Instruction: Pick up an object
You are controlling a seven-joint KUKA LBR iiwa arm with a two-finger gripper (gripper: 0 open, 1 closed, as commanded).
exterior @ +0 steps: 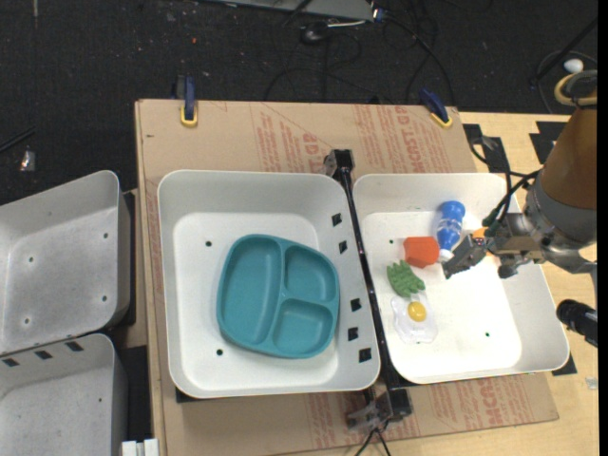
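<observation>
- An orange block (422,250), small and boxy, is seen right of frame centre, in the right bin (532,350).
- The gripper (463,255) is seen just right of it; its finger state cannot be told.

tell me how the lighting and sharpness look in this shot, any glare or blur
Camera view: even overhead light, soft shadows inside the two white bins; the teal divided plastic tray is crisp with mild sheen; the small orange block and green leafy toy are sharp; the dark gripper looks slightly soft; no harsh glare.

Tray (278,297) in left bin (180,255), toys right
</observation>
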